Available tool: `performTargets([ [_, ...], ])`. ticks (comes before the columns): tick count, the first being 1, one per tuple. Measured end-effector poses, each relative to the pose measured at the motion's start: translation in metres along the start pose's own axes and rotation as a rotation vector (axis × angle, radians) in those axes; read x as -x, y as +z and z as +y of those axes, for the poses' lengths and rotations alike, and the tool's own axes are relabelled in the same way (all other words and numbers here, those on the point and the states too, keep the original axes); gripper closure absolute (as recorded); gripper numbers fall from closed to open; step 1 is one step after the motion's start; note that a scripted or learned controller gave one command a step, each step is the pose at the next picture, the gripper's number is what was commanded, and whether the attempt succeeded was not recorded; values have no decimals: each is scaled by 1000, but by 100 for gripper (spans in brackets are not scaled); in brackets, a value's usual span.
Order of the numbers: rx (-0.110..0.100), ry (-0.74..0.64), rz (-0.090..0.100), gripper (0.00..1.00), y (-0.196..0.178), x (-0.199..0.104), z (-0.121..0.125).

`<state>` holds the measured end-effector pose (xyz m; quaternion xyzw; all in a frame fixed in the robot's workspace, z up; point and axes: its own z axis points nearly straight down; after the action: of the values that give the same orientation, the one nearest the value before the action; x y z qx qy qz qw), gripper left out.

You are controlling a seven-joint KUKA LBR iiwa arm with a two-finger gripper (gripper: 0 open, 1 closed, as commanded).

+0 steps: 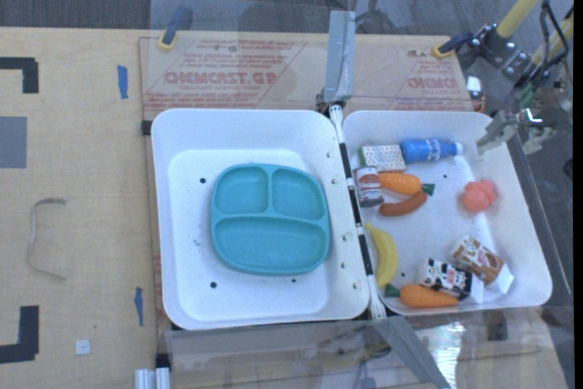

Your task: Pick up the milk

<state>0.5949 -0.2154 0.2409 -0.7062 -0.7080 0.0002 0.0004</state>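
Milk carton (444, 275), cow-spotted, lies lower right of the frame in the right bin (528, 223), touching a carrot (428, 295) and a brown carton (477, 260). Gripper (510, 127) hangs at upper right, grip unreadable. Risk: crowding neighbours deflect the grasp.

Two bins side by side on desk (82, 105). Left bin (173, 196): divided plate (270, 219) at centre. Right bin (519, 223): bottle (428, 149) at rear, box (383, 158) left of it; can (368, 187), carrot (401, 183), sausage (403, 205) just in front; banana (384, 255) along left wall; milk (444, 275), second carrot (426, 295), carton (475, 260) at front; peach (479, 195) right. Tool (510, 127) over right bin's rear right corner.
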Motion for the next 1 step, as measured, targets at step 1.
performTargets([
  [1, 8, -207, 3, 0, 144, 3, -47],
])
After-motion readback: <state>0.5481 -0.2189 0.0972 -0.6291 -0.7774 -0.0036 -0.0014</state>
